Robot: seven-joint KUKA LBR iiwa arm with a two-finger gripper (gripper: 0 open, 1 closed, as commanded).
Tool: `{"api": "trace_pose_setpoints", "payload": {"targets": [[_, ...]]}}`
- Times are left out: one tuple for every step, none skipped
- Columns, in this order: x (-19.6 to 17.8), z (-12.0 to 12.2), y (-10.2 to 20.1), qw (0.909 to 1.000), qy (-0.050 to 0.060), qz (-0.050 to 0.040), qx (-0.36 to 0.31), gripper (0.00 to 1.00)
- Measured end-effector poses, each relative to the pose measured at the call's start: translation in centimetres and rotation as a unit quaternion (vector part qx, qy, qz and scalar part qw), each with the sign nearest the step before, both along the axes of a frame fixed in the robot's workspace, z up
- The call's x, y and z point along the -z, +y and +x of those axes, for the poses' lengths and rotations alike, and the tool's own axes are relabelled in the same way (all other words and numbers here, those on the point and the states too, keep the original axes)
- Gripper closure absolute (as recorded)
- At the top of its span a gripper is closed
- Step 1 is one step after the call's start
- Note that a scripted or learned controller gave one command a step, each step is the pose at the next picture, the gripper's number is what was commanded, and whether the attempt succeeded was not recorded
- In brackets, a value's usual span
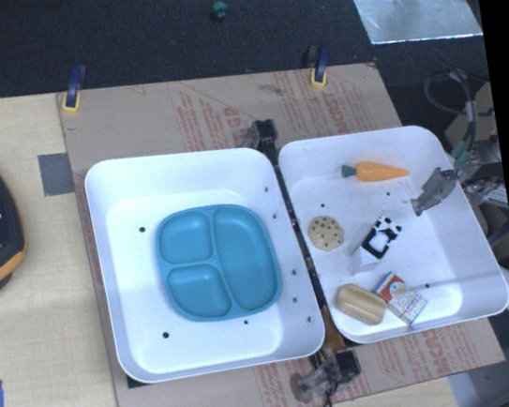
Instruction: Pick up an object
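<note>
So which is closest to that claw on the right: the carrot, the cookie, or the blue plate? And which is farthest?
From the gripper at the right bin's right edge:
1. Carrot, at the top of the right bin, nearest.
2. Cookie, on the right bin's left side.
3. Blue plate, in the left bin, farthest.

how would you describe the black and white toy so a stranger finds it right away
Look in the right white bin, the one without the blue divided plate. Near its middle, right of the round cookie and below the carrot, lies the black and white toy. It is the only black-and-white, blocky item there.
</note>
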State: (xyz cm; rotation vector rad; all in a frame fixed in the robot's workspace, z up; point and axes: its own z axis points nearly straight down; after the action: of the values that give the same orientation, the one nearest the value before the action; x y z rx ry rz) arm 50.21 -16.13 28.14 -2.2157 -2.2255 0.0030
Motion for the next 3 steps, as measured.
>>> {"api": "trace_pose_setpoints", "payload": {"targets": [[10.8, 8.4, -0.7, 1.0, 0.002, -0.0005, -0.001, 0.0], [16.8, 15.4, 0.8, 1.0, 0.001, -0.0003, 0.0, 0.0], [19.0, 15.4, -3.2, 1.0, 0.0, -0.0003, 0.001, 0.0]]}}
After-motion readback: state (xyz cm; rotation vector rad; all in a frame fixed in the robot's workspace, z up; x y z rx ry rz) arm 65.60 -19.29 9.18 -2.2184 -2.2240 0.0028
